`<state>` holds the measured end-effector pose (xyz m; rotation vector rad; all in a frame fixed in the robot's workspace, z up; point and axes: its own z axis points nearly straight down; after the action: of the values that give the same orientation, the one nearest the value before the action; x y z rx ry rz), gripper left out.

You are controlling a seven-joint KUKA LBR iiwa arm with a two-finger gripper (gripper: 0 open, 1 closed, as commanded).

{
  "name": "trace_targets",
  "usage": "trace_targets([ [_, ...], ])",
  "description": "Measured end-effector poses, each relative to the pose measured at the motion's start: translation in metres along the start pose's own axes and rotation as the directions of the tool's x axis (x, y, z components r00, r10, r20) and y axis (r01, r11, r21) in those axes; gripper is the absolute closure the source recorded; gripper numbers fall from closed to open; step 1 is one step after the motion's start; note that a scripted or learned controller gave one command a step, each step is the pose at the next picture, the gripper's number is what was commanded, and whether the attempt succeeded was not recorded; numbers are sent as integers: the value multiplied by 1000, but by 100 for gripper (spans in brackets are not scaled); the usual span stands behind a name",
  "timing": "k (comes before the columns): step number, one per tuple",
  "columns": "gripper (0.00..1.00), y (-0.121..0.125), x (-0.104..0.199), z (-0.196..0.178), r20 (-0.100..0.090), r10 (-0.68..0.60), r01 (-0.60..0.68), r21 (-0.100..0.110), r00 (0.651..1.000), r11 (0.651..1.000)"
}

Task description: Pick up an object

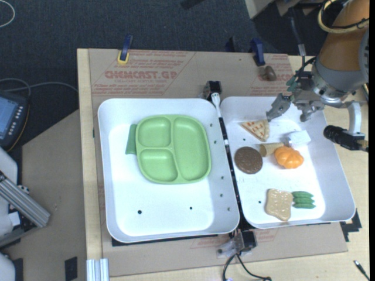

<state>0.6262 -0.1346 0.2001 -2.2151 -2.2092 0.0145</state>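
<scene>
The nearest candidate, a toy pizza slice (256,129), lies flat in the right bin (334,206), near its far rim. I judge it light, stiff and thin; I would grip across its narrow edges. The gripper (291,108) hovers just above and beside it, fingers (276,109) spread wide, holding nothing. Nearby lie a brown disc (248,160), an orange (289,157), a cracker (279,204) and green beans (303,199).

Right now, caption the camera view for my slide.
Open gripper hovers above right bin of toy food; green tray fills left bin.
</scene>
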Motion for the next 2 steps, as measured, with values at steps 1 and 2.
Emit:
trace_targets([
  [1, 0, 3, 0, -8, 2, -3, 3, -15, 1000, 1000],
  [2, 0, -4, -6, 50, 1, -2, 2, -7, 1000, 1000],
])
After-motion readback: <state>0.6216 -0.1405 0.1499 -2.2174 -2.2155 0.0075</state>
